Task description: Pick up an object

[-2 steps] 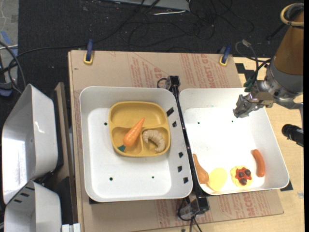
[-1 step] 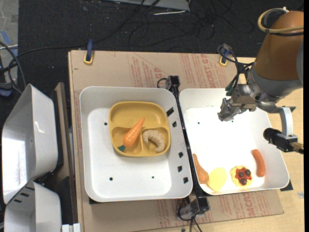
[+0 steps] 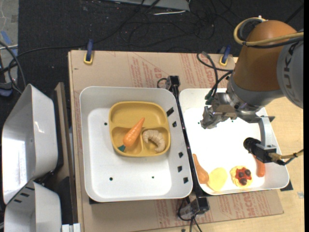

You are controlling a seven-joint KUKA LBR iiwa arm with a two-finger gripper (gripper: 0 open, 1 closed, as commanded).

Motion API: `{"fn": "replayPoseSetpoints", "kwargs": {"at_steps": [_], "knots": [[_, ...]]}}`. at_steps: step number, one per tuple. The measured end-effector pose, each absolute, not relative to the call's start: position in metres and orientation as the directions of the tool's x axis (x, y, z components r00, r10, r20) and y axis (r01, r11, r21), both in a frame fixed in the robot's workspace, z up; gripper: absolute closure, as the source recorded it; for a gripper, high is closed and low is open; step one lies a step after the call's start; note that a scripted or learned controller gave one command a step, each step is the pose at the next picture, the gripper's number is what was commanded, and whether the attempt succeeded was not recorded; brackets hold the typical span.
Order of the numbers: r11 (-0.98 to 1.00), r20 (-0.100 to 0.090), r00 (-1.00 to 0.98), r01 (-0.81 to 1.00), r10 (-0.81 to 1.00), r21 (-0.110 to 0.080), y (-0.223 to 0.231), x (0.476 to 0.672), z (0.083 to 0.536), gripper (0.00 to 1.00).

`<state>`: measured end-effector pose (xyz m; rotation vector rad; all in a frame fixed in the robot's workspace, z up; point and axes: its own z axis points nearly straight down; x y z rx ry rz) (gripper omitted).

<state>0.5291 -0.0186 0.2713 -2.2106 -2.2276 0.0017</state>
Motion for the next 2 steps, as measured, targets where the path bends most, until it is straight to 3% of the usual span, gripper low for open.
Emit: {"fn": "replayPoseSetpoints", "kwargs": {"at_steps": [2], "knots": [[0.007, 0.001, -0.007, 1.000, 1.000, -0.003, 0.071, 0.513, 0.240, 1.00]]}}
